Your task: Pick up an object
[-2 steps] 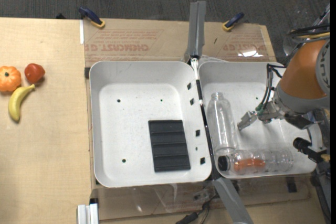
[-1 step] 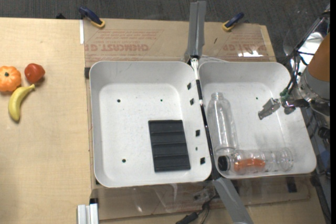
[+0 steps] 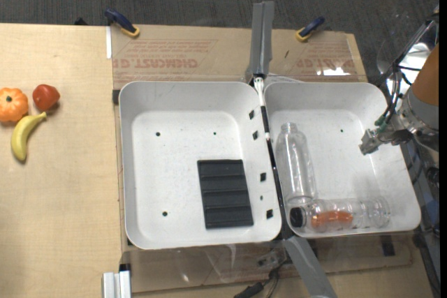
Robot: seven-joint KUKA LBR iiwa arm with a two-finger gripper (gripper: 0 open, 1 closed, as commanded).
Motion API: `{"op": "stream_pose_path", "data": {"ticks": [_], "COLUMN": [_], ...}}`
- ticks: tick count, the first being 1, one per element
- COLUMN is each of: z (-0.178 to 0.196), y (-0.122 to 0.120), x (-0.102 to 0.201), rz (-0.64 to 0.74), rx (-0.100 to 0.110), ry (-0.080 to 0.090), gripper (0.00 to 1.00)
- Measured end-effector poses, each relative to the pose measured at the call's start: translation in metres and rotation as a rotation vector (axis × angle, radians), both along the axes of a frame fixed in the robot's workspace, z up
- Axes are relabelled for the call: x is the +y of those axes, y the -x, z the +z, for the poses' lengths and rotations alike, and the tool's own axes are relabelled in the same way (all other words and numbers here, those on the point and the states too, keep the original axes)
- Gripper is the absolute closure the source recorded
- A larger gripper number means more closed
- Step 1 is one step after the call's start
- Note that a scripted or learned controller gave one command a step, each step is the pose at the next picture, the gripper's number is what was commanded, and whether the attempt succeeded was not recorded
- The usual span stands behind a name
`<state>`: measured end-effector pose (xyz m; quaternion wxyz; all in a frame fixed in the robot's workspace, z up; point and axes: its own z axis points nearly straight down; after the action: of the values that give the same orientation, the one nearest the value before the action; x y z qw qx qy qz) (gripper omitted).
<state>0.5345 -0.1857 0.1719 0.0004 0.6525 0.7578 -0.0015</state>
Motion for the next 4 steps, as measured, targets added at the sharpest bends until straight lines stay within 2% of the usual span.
{"op": "stream_pose_path", "data": {"ticks": [1,2,3,4], "z": [-0.022,-0.022,-0.049,-0.079], "y": [-0.014,-0.014,0.057,0.057], "x": [-0.002,-0.002,-0.011,0.063], "rz": [-0.214,-0.214,-0.086,0.144], "rx": [0.0,0.0,0.001,-0.005], "ry": [-0.001,-0.001,-0.003,0.006], "gripper": [1.0,0.0,0.0,0.0]}}
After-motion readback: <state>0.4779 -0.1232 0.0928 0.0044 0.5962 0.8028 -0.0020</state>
